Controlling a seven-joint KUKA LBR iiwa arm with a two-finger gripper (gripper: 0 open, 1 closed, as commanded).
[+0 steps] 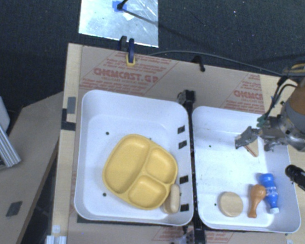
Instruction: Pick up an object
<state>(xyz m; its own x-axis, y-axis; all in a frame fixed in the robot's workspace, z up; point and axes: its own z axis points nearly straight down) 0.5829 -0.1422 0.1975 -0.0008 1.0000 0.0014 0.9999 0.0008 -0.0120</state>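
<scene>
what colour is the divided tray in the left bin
Yellow; the divided tray shows clearly in the camera view.

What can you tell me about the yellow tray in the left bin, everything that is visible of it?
The yellow tray looks like matte plastic, with rounded corners and three compartments: one large at its left and two smaller at its right. It lies flat, open side up, turned at an angle, on the floor of the left bin, toward the near right corner. Nothing lies in its compartments. A small beige oblong object rests against its near right corner.
</scene>
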